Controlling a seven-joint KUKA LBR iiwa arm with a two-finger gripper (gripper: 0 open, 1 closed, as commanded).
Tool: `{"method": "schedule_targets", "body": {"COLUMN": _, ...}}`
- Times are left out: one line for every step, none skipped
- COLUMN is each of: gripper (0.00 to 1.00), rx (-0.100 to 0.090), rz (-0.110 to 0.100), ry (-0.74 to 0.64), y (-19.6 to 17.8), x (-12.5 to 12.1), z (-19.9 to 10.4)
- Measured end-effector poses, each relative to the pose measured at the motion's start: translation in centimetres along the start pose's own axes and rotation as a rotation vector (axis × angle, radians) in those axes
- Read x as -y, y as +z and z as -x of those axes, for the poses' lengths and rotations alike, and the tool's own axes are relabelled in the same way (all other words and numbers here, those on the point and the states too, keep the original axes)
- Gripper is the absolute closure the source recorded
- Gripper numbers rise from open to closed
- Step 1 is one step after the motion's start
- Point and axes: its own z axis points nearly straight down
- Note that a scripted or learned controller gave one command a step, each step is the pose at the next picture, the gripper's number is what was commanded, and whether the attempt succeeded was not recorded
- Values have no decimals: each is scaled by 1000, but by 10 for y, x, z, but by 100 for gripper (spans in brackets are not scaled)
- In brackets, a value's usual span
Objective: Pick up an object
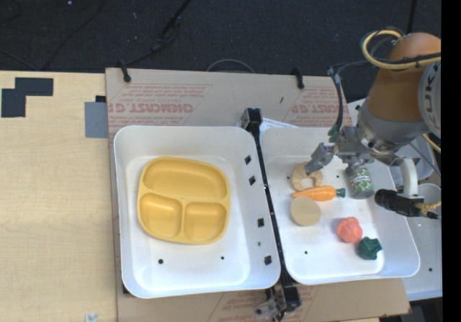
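Note:
My gripper (336,167) hangs over the back of the right bin (403,263), its fingers spread, open, with nothing between them. One finger (317,161) points down-left at a pale curved piece (301,176). An orange carrot (321,193) lies just below the gripper. Under the carrot rests a beige round disc (305,211). A small green-speckled thing (360,184) sits by the other finger. Nearer the front right are a red-pink lump (349,230) and a dark green lump (369,248).
The left bin (130,256) holds a yellow divided plate (184,199). A black divider (263,198) runs between the two bins. The arm's grey and orange wrist (403,90) stands over the right bin's back right corner.

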Motion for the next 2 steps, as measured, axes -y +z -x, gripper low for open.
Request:
{"method": "schedule_targets", "body": {"gripper": 0, "rx": 1, "rz": 10, "ry": -2, "y": -6, "x": -2, "z": 0}}
{"method": "schedule_targets", "body": {"gripper": 0, "rx": 0, "rz": 5, "ry": -2, "y": 51, "x": -1, "z": -10}}
